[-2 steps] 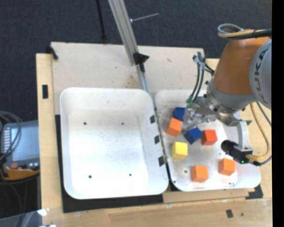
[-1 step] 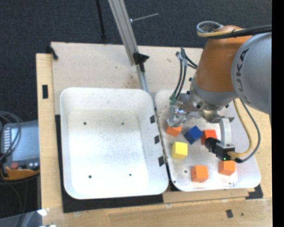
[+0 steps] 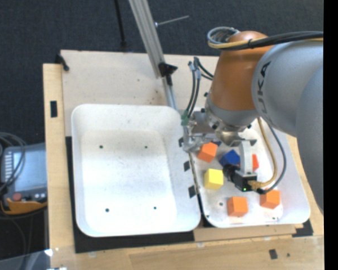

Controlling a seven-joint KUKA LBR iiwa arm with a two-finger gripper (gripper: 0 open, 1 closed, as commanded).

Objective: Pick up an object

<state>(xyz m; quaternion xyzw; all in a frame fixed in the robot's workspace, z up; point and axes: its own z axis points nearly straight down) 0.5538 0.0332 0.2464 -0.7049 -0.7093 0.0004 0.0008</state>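
Approach seems the step in hand: gripper [image 3: 209, 144] hangs just above the orange block [image 3: 208, 151], claw state unclear, and must descend squarely onto it.

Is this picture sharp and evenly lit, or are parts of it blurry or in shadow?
In the camera view the light is soft and even; the left bin looks bright, almost washed out, with faint specks. The arm looms large and slightly soft, shading the right bin beneath it. The yellow block and orange blocks stay clear.
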